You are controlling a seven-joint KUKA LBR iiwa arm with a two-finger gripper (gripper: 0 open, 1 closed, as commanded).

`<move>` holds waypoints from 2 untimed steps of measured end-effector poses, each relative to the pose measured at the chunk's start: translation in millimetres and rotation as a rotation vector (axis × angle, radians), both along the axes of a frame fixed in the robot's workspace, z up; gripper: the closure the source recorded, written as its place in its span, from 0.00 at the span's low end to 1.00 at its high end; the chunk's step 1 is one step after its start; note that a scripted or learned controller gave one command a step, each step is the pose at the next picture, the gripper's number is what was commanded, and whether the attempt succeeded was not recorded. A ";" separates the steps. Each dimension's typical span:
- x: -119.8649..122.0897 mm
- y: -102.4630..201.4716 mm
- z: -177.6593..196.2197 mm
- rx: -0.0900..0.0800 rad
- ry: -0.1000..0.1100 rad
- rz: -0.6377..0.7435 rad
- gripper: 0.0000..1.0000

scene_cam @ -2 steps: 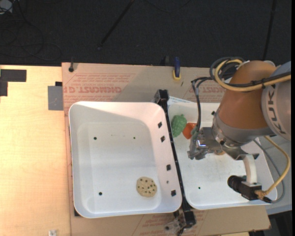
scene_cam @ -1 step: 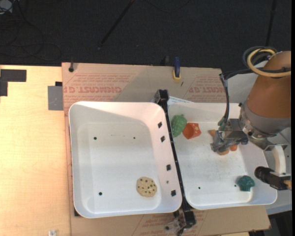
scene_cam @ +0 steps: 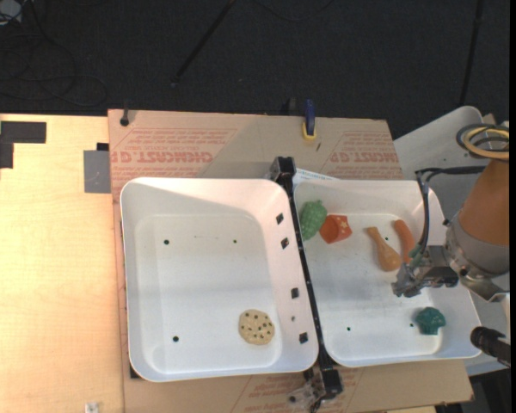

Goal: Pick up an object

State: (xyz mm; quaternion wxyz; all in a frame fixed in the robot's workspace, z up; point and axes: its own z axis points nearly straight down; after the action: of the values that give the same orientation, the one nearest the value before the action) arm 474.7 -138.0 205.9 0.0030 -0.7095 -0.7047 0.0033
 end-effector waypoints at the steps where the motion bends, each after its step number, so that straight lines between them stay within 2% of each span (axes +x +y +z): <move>1: -0.6 -79.4 -9.8 -0.003 -0.005 0.002 1.00; 2: 0.3 -77.4 0.4 0.001 -0.006 0.004 1.00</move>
State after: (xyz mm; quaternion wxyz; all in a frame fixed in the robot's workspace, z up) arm 474.9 -215.4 206.3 0.0011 -0.7082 -0.7060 0.0007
